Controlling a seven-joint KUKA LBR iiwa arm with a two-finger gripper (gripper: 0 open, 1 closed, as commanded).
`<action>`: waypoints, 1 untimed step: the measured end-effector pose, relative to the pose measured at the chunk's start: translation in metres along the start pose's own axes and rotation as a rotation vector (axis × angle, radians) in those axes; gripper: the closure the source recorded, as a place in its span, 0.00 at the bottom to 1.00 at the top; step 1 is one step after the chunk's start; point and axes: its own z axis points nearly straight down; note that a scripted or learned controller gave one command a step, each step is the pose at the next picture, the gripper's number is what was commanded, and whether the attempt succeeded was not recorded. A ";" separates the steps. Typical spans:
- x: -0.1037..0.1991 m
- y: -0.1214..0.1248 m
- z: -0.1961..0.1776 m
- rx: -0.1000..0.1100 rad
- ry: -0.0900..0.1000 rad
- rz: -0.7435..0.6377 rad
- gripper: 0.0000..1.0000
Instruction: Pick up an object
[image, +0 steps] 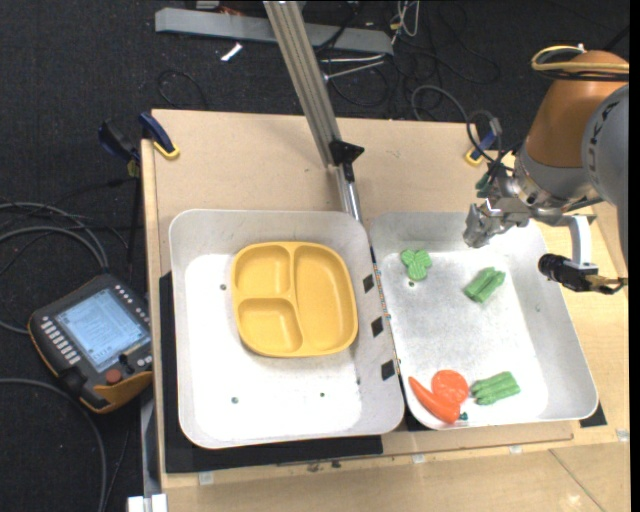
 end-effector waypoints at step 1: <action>-0.009 0.005 -0.059 0.000 -0.001 0.001 1.00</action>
